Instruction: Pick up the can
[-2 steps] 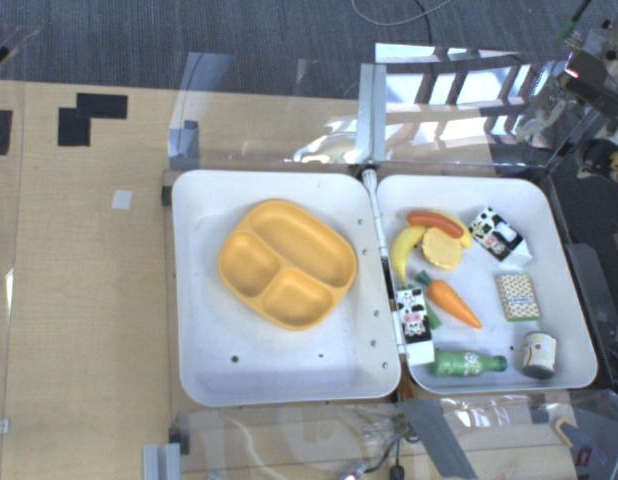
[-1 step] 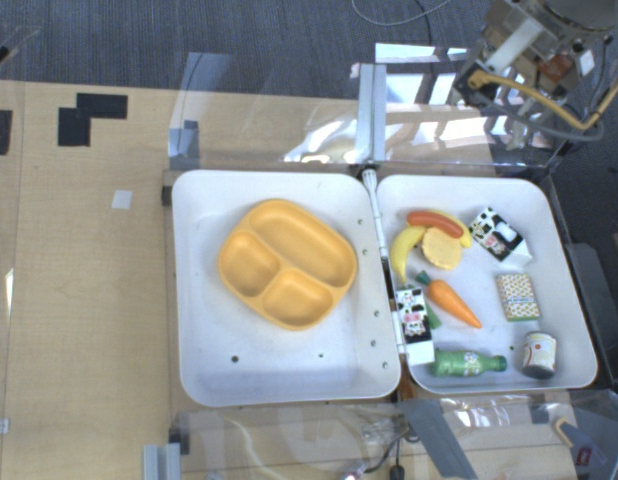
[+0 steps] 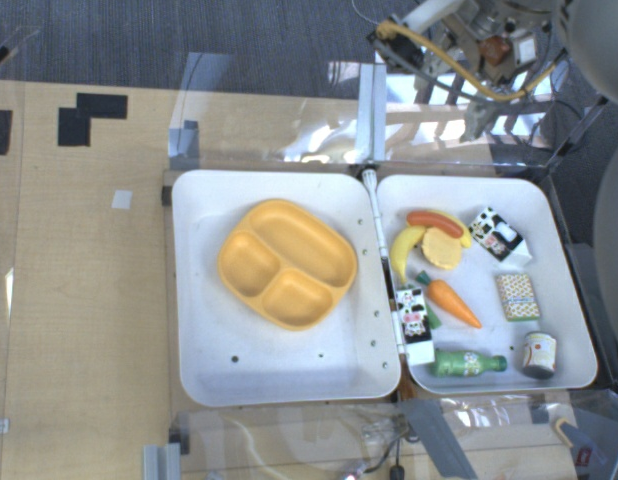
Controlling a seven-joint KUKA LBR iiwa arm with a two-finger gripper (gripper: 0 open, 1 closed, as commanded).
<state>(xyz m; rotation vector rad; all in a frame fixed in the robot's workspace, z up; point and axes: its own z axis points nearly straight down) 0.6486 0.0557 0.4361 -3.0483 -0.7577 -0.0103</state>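
The can (image 3: pixel 538 353) is small, with a pale label and a dark top. It stands in the near right corner of the right bin (image 3: pixel 549 208), just right of a green bottle (image 3: pixel 467 364). My gripper (image 3: pixel 481 56) hangs high beyond the far edge of the right bin, among yellow cables and wrist hardware. It is well away from the can, with nothing seen in it.
The right bin also holds a banana (image 3: pixel 401 251), a sausage (image 3: pixel 436 222), a round yellow biscuit (image 3: pixel 441 251), a carrot (image 3: pixel 454 303), two cow-print cartons (image 3: pixel 496 233) (image 3: pixel 414 318) and a cracker box (image 3: pixel 516 296). A yellow divided plate (image 3: pixel 287 263) lies in the left bin (image 3: pixel 204 368).
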